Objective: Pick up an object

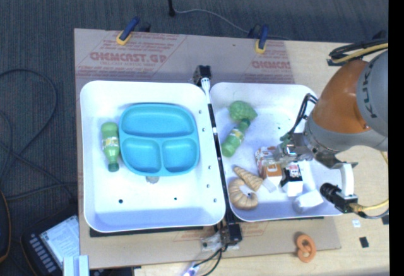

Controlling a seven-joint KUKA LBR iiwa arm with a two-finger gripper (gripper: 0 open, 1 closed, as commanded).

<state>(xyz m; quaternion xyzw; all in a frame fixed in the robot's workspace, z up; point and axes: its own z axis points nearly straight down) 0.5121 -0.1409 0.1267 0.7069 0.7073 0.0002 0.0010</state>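
Task status: nothing lifted yet, as far as I can judge. The arm [347,101] reaches in from the right of the frame and hangs low over the right bin [271,88], with the tool [285,153] down among the clutter in the lower middle of that bin.

Tool state: can't tell. The wrist body hides most of it; I can't see how wide it stands or whether anything sits in it. It looks to be right at, maybe touching, the small orange-and-white box [270,164], but contact isn't clear.

Candidate objects, all resting in the right bin:
- orange-and-white box, just beside the tool
- white block [307,200] near the lower right corner
- croissant-like pastry [243,192] at the lower left of that bin
- green broccoli-like toy [241,111] and small green bottle [233,140] in the upper left part

Left bin [95,205] holds a blue divided tray [158,138] and a second green bottle [110,145], well apart from the arm.

Left to do, in my reading: close on something, raise it clear of the bin.
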